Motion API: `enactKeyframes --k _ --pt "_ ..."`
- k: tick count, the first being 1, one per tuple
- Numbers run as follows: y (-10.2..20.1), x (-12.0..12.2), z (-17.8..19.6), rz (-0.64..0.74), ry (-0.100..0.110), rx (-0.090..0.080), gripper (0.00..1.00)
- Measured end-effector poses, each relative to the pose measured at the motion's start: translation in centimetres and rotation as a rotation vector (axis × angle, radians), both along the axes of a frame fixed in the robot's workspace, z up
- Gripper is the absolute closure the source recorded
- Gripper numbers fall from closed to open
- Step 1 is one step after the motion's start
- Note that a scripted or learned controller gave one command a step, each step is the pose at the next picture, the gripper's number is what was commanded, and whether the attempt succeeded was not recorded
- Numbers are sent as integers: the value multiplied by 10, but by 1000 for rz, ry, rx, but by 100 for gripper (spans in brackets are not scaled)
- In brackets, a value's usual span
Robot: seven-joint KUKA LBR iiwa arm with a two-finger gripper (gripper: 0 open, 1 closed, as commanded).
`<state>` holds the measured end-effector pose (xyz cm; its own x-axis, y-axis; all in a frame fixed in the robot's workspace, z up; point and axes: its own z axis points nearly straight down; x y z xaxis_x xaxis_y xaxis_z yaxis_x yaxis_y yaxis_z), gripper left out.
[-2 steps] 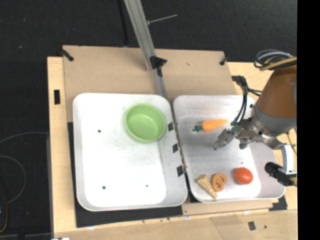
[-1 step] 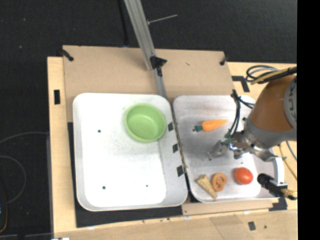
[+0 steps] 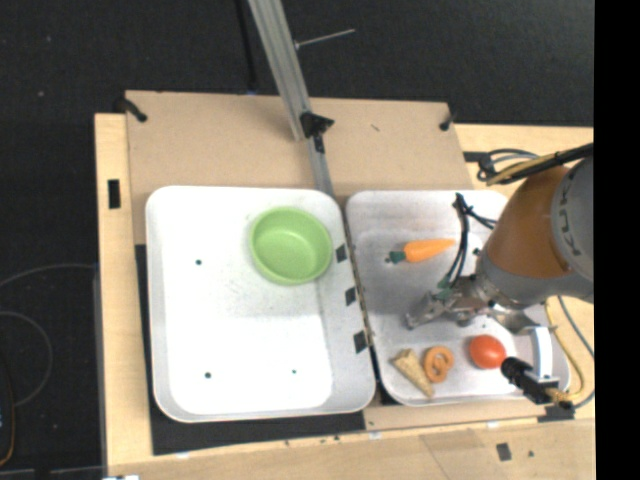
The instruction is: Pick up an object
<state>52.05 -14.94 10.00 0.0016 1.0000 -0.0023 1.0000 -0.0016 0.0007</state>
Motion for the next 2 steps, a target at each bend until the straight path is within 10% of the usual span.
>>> enactKeyframes --k 1,2 --pt "0 2 12 -4 -5 2 100" --pt "2 12 71 6 -7 0 100"
